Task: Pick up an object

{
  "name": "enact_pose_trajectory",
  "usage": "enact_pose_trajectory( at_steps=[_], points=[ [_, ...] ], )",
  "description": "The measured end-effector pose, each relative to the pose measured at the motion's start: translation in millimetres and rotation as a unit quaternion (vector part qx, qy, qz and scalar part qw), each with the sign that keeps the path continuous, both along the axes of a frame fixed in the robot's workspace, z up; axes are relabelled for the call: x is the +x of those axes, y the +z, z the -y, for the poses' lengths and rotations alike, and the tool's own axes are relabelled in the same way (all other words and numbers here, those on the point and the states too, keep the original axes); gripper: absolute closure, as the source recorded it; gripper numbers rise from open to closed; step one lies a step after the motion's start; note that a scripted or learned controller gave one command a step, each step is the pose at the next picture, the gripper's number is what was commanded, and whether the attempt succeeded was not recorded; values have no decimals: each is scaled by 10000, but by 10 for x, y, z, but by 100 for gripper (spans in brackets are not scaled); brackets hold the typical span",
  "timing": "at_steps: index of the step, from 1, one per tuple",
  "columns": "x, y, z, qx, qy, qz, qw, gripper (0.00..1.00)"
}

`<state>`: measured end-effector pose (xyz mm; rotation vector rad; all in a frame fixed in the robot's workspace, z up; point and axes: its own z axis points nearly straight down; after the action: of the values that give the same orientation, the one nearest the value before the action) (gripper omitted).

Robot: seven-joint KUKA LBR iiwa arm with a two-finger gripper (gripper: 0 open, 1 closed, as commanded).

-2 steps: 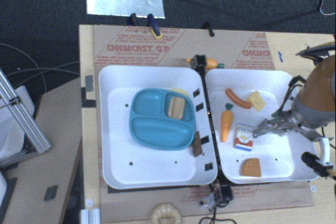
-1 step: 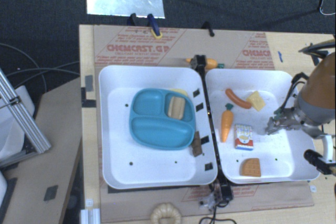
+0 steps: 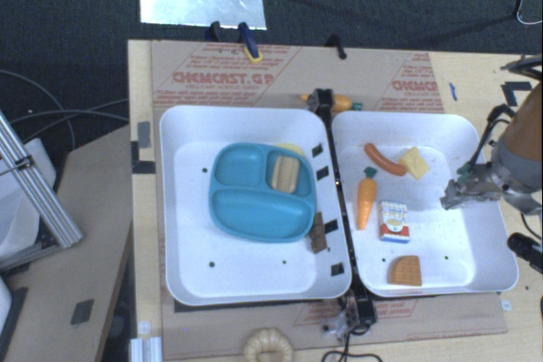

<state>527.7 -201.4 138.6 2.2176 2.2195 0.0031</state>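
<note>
Approach stage: the gripper (image 3: 450,197) hangs over the right bin (image 3: 488,267), carrying nothing that shows.

Landmark is the small snack carton (image 3: 393,221) in the right bin; the gripper sits well to its right, near the bin's right wall, and whether it is open or closed I cannot tell; the toy carrot (image 3: 366,197) lies just left of the carton, the toy sausage (image 3: 384,158) and cheese wedge (image 3: 414,163) above it, the waffle-like cracker (image 3: 405,270) below it; by my judgement the next move calls for travelling leftward, centring over one item, then descending.
</note>
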Motion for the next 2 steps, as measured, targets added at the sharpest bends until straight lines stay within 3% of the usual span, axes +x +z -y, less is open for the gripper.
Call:
enact_pose_trajectory(
  at_steps=[2],
  points=[
    [119, 871, 20, 3, 18, -5, 10000, 100]
  ],
)
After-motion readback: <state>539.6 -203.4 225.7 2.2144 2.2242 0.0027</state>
